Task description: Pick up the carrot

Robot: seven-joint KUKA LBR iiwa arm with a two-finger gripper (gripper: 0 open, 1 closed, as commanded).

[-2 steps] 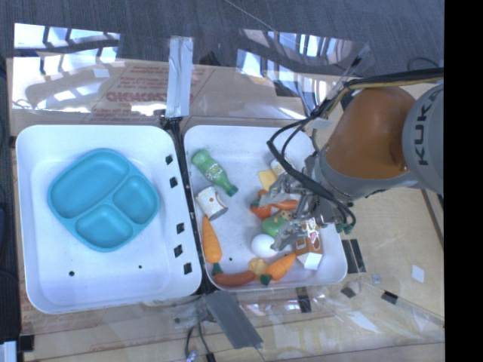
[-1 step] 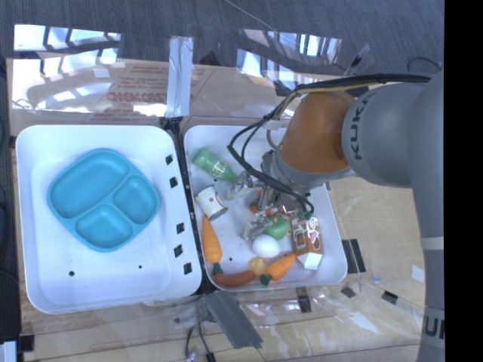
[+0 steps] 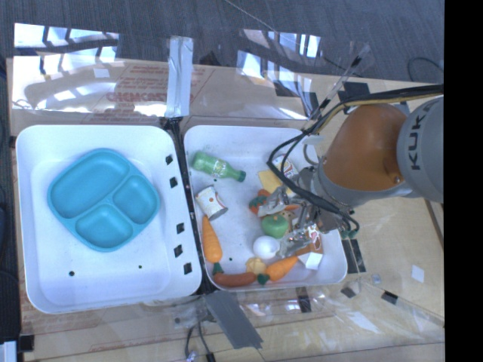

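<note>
Right bin (image 3: pixel 226 136): carrot (image 3: pixel 210 240), bottle (image 3: pixel 216 166) | left bin (image 3: pixel 30 202): tray (image 3: pixel 103 198) | gripper (image 3: pixel 298 228) perhaps over toys

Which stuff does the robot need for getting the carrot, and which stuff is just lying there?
For the job:
carrot, by the right bin's left wall
second carrot, near the front
claw, low over the right bin

Just lying about:
green bottle
green apple
white egg
sausage
small cup
blue plate, in the left bin

Orange carrot (image 3: pixel 210 240), blue tray (image 3: pixel 103 198)
</note>
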